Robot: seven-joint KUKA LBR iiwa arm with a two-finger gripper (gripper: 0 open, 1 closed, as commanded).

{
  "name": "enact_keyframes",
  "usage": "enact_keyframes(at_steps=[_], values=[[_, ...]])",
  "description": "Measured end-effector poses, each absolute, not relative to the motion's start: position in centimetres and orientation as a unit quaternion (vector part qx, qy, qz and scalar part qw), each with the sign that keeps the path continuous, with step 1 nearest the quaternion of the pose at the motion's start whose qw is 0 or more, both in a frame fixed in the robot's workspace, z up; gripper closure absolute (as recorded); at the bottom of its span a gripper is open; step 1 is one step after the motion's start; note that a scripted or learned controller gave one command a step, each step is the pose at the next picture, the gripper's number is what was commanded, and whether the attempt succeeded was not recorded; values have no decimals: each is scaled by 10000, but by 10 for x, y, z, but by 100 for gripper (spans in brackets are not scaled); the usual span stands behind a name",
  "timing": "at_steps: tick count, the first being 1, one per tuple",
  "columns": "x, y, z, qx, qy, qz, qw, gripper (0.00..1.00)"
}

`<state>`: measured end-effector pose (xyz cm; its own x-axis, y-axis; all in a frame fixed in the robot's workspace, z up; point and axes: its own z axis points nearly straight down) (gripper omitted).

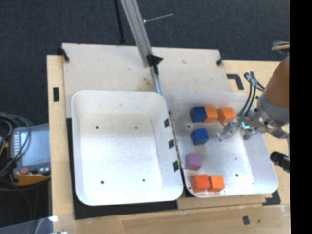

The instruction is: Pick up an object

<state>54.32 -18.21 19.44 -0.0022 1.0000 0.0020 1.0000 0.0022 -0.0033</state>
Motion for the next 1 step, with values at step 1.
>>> enact_keyframes(at_steps=[1], values=[[544,-182,197,-7064,-7078,-7,-2,0]])
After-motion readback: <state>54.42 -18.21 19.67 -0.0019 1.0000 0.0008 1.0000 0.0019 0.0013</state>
